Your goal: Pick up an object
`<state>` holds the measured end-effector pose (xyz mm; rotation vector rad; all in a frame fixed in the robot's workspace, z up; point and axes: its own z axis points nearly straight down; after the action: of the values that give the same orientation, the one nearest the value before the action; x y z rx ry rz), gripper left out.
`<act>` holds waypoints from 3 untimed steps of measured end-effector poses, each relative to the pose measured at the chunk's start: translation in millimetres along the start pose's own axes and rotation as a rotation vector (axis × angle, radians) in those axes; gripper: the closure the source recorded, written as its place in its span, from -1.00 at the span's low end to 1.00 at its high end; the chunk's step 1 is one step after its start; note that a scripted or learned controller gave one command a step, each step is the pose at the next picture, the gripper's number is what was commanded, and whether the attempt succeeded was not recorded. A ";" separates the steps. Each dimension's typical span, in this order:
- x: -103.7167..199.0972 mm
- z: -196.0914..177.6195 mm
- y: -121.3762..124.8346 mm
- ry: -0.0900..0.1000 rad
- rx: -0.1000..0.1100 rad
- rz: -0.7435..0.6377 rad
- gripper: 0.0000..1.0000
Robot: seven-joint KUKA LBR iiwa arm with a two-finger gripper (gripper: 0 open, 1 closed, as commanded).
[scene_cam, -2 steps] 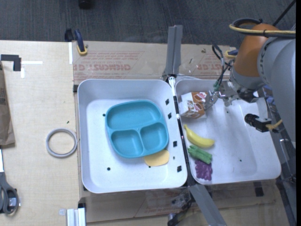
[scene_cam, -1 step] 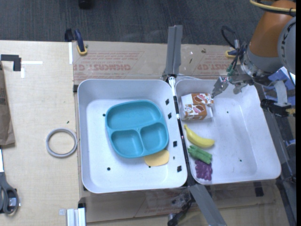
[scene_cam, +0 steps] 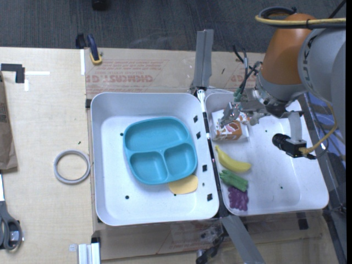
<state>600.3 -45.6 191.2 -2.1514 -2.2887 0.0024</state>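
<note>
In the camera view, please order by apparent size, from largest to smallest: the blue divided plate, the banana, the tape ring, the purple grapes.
1. blue divided plate
2. tape ring
3. banana
4. purple grapes

The tape ring and banana look close, so their order is unsure.

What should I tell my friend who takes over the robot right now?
Gripper: down in the right bin, right above the orange-and-white packet at the bin's far left corner. I cannot tell if it has a grip.
Right bin also holds a banana, a green piece and purple grapes.
Left bin: blue divided tray, with a yellow piece beside it.
Done: nothing lifted yet.
Left: grab one object and lift it.
</note>
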 end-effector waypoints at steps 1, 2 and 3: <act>-52.2 27.5 -80.2 0.000 0.001 -0.121 -1.00; -52.6 97.2 -88.4 -0.003 -0.007 -0.399 -1.00; -63.5 99.3 -55.2 -0.001 -0.003 -0.639 -1.00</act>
<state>549.0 -112.5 92.0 -1.3248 -2.8504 -0.0002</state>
